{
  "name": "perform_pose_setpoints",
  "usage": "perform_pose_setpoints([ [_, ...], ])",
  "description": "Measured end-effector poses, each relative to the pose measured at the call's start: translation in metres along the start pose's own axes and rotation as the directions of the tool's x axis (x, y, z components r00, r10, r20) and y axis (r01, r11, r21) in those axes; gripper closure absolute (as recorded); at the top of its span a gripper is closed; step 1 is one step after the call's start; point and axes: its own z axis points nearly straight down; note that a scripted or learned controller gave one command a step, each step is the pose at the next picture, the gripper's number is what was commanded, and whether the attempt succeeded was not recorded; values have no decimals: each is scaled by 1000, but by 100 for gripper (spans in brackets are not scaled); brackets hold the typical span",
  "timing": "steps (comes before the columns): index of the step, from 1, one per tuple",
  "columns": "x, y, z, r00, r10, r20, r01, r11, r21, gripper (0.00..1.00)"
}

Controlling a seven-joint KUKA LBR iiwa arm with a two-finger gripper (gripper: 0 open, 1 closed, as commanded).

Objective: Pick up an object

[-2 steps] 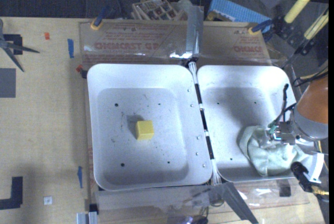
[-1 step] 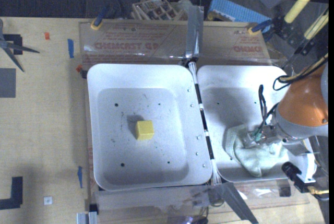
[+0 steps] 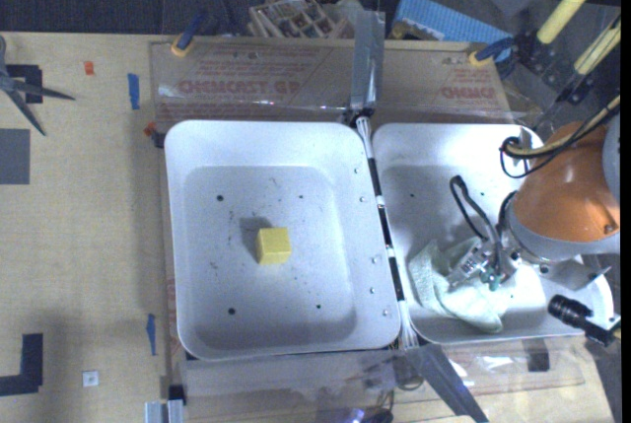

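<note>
A small yellow block (image 3: 274,246) lies near the middle of the left bin (image 3: 197,165). In the right bin (image 3: 414,155) a crumpled white cloth (image 3: 434,288) lies at the front. My gripper (image 3: 481,271) is low over that cloth, right at its upper right part, with the orange-banded wrist (image 3: 567,199) above it. The cloth bunches up around the gripper tip, and the tip itself is hidden among cables and fabric.
The two white bins stand side by side with a raised divider (image 3: 380,214) between their rims. Clear plastic sheets (image 3: 266,81) stand behind the bins. Black cables (image 3: 473,209) loop from the wrist over the right bin.
</note>
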Motion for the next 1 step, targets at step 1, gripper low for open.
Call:
perform_pose_setpoints([
  [1,18,10,-122,990,138,-14,-138,990,13,100],
])
